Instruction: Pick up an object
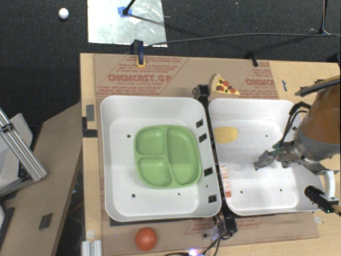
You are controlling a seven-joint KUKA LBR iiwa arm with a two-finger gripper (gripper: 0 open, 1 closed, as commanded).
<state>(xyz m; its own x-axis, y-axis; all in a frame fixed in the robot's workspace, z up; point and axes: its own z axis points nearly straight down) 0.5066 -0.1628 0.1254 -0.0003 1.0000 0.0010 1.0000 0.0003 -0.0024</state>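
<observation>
Hovers low in the right bin (pixel 277 193), gripper (pixel 262 161) apart and bare, aimed toward the yellow piece (pixel 226 135) just ahead.

A pale green divided plastic plate (pixel 168 156) sits far left of the grey metal pincer (pixel 261 162), in the left white shallow bin (pixel 114 143). A flat yellow oval piece (pixel 225 135) lies up-left of the pincer in the right white bin (pixel 250 193). Beyond it, a yellow pizza-slice toy (pixel 224 86) carries red dots. The brown bench (pixel 160 73) bears red lettering; an orange-red ball (pixel 145 238) rests down-left.
</observation>
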